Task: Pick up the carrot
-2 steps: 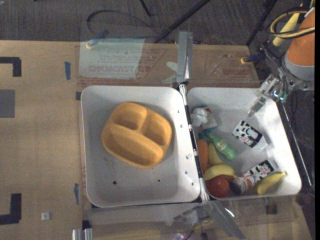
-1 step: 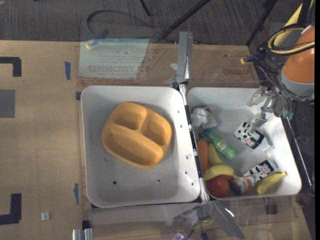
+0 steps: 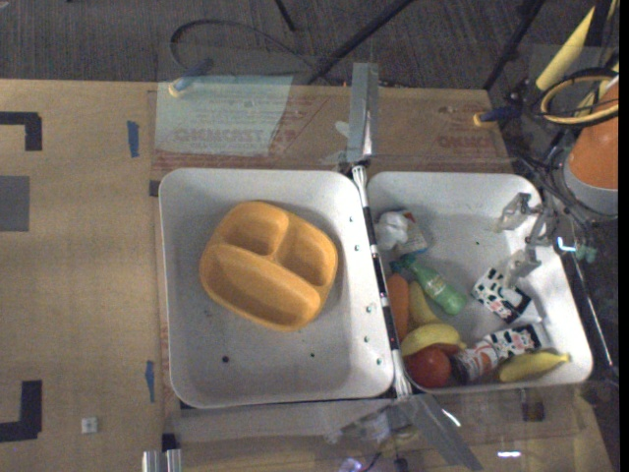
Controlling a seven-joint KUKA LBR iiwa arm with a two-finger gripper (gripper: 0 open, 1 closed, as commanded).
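Gripper: translucent two-finger gripper (image 3: pixel 521 234) hangs spread apart, holding nothing, over the right white bin (image 3: pixel 462 190) | Carrot: slim orange carrot (image 3: pixel 398 306) lies well left of gripper, against the bin's left wall | Progress: not yet grasped; approach, grip, lift remain.

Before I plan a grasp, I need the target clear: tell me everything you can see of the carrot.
The carrot is a small orange piece, smooth and plastic-looking like toy food. It lies flat in the right bin, tight along that bin's left wall, its length running up and down the view. A green bottle sits by its upper end, a yellow piece presses against its right side, and a yellow fruit and red tomato crowd its lower end. The claw hangs apart from it, toward the bin's right.
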